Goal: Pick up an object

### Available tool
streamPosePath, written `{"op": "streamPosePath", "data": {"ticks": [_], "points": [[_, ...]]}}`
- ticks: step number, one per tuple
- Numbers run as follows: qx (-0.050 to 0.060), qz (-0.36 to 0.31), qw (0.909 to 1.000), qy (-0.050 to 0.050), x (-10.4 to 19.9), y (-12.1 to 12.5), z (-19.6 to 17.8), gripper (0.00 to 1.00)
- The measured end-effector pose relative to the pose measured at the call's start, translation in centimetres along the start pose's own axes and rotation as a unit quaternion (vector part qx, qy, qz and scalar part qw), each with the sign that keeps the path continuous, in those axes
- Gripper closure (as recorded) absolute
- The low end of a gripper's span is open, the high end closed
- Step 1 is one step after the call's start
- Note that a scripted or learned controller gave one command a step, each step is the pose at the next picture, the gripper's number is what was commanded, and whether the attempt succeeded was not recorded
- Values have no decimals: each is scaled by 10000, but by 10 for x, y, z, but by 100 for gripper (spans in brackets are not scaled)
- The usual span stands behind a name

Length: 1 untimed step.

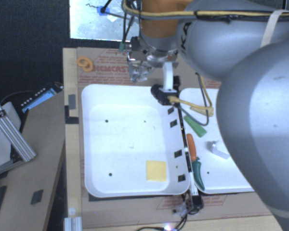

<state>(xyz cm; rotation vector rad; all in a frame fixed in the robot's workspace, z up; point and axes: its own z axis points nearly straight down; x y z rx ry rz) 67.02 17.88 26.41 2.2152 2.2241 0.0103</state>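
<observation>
Nearest me, in the left bin (pixel 94 129), a flat yellow square (pixel 156 171) lies by the near right corner, close to the wall and touching nothing else. Next to it, the right bin (pixel 221 179) is half covered by the arm (pixel 250 81), which reaches in big and grey from the right. Along that bin's left wall an orange piece (pixel 191 148) and a green piece (pixel 197 173) lie end to end; I can't make out whether they are one thing or two. Near them sits a small white block (pixel 219 149), and a little farther back a dark green pen-like stick (pixel 195 126) lies at a slant. Farther still, the gripper (pixel 139 73) hangs over the far rim of the left bin, towards its right corner, well apart from the yellow square and from the things in the right bin. From where I stand I cannot tell whether it is spread or pressed together. Behind the bins, the brown cardboard sheet (pixel 106 69) with red print bears an orange ring (pixel 85 63) near its far left corner
</observation>
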Motion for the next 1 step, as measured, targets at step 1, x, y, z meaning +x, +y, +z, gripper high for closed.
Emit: {"op": "streamPosePath", "data": {"ticks": [1], "points": [[-11, -7, 10000, 8, 0, 1, -11, 100]]}}
